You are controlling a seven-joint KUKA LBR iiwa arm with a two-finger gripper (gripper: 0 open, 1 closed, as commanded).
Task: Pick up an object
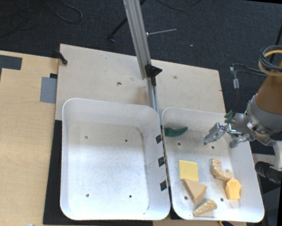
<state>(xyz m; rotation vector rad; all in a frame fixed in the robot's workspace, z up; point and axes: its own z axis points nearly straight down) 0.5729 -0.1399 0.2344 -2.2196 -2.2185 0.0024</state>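
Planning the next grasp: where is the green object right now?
The green object lies in the right bin, at its upper-left corner beside the divider between the bins, left of the gripper and above the yellow square.

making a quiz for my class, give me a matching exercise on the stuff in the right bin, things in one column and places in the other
Things:
1. green piece
2. yellow square
3. orange block
4. end effector

Places:
A. near the bin's right rim
B. bin's middle, beside the tan wedge
C. above the bin's far part
D. far left corner, by the divider

Pairs: 1-D, 2-B, 3-A, 4-C
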